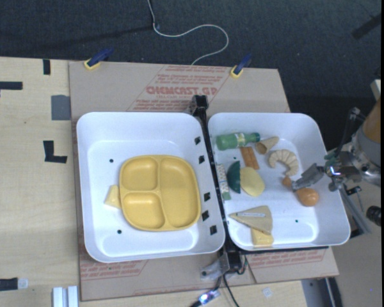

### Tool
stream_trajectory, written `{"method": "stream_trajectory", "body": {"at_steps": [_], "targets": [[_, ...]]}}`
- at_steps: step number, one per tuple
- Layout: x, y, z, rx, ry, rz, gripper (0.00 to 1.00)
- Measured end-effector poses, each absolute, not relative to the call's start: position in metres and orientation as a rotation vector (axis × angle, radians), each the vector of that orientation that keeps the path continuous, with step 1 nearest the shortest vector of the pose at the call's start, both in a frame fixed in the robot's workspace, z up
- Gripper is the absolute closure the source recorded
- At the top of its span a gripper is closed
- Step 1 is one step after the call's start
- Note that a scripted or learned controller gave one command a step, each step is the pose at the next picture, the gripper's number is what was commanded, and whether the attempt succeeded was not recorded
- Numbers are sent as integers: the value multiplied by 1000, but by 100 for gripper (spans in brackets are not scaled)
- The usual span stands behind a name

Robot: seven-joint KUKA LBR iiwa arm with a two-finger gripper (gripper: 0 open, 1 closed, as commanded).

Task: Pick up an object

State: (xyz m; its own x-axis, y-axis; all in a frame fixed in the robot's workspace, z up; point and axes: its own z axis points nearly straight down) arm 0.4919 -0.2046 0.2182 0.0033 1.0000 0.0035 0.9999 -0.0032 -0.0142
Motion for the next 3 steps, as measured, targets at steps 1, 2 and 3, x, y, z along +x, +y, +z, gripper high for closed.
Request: {"method": "stream_trajectory", "body": {"at_steps": [1,2,3], "targets": [[495,-204,225,-2219,-2221,2,0],[502,-209,171,-2217,-2219,6,0],[498,-218,117,-2220,-2219,5,0]]}}
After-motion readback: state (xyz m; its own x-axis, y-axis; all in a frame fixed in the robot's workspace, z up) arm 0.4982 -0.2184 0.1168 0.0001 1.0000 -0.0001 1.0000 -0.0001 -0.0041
